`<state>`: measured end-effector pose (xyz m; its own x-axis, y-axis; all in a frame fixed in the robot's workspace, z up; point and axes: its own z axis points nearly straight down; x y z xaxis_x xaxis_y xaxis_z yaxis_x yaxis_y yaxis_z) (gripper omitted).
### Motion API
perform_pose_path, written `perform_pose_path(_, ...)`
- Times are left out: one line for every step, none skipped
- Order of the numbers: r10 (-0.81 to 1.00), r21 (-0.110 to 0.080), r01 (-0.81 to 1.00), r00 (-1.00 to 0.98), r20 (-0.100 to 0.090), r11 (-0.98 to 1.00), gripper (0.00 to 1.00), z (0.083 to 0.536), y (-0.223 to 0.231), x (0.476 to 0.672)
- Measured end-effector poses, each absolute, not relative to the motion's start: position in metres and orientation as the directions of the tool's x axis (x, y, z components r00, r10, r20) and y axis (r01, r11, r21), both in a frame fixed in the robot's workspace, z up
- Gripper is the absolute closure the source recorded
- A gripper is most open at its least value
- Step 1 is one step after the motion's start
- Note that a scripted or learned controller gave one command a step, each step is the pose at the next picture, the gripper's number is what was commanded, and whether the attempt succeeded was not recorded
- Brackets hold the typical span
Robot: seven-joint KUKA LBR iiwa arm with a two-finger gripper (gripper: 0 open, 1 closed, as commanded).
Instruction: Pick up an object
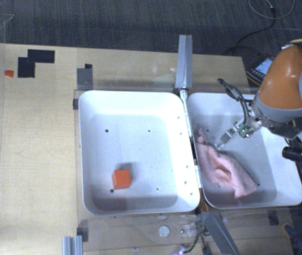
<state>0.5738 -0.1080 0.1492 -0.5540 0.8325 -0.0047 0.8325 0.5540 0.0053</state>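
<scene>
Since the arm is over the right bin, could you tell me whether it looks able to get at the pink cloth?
Probably yes: the gripper hangs just above the pink cloth's upper end in the right bin, with nothing lying over the cloth.

Light: bright, even, from overhead.
Glare: white streaks on the tabletop [28, 158] at its left edge; both white bins nearly washed out.
Shadows: soft, dark along the left bin [135, 102] near wall; small one beside the orange block [122, 179].
Sharpness: moderate, fine detail soft, floor dim.
</scene>
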Motion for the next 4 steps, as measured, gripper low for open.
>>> perform_pose_path(0.79, 0.016, 0.79, -0.613, -0.014, 0.613, 0.0, 0.093, -0.115, 0.548)
perform_pose_path(0.888, 0.017, 0.888, -0.46, -0.011, 0.46, 0.0, 0.093, -0.09, 0.569)
perform_pose_path(0.886, 0.027, 0.886, -0.463, -0.014, 0.464, 1.0, 0.106, -0.088, 0.573)
perform_pose_path(0.967, 0.008, 0.967, -0.256, -0.003, 0.256, 1.0, 0.186, -0.057, 0.61)
